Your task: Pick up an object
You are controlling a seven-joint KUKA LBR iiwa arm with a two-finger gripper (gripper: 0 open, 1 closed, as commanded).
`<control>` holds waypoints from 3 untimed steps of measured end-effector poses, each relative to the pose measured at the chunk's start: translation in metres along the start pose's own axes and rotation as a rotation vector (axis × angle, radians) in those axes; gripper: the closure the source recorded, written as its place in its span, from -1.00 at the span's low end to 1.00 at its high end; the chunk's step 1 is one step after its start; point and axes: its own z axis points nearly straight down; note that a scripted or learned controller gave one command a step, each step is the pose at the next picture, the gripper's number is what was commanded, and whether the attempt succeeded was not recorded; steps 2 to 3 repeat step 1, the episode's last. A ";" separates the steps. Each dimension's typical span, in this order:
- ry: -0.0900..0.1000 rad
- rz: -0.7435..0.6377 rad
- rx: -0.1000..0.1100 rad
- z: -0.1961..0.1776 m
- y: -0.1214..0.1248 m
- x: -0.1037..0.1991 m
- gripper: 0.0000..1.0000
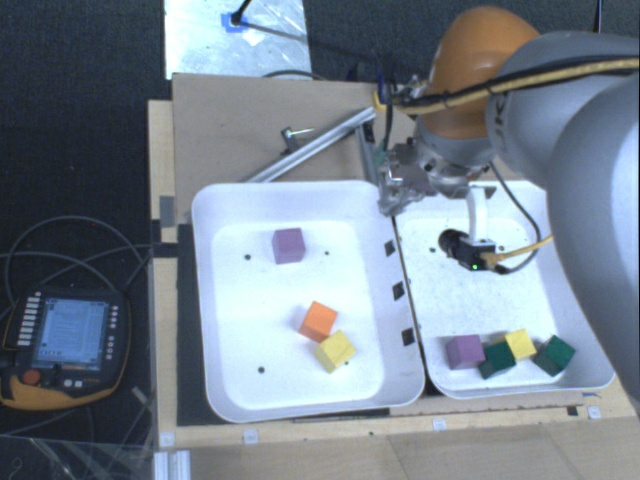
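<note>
- The grey arm, with its orange band, fills the upper right of the frame and reaches down toward the upper edge where the two bins meet.
- The desk carries two shallow white bins side by side: the left bin in the centre of the frame and the right bin just beside it at lower right.
- The teach pendant lies at the lower left of the frame, off the desk, with its screen lit.
- The gripper hangs over the top of the seam between the bins; whether its fingers are wide or narrow cannot be told, and no block is seen between them.
- In the left bin, a purple block sits alone near the upper middle, well apart from the others.
- Lower in that bin, an orange block touches a yellow block at its lower right.
- Along the right bin's lower edge runs a row: a purple cube, a dark green block, a small yellow block and a second green block.
</note>
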 end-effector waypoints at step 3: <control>0.000 0.000 -0.001 -0.009 -0.004 0.054 1.00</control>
